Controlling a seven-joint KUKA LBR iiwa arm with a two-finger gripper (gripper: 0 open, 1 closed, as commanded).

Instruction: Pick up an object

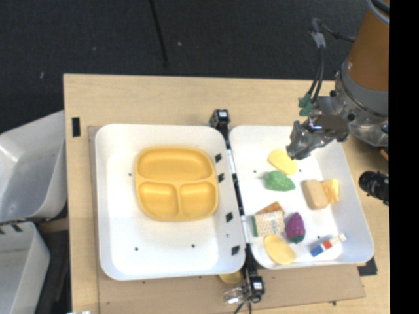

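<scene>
No writing or label can be read on anything; the fingers [300,148] hang over the right bin [347,257], their state impossible to tell. A yellow toy piece [281,161] lies just beside their tips; a green one [279,181] sits near it.

Yellow wedge-shaped piece [281,161] lies flat in right bin, far half — upper edge hidden under gripper [300,150]; contact unclear. Green lumpy piece [279,181] just beside it, nearer side — possibly touching.
</scene>
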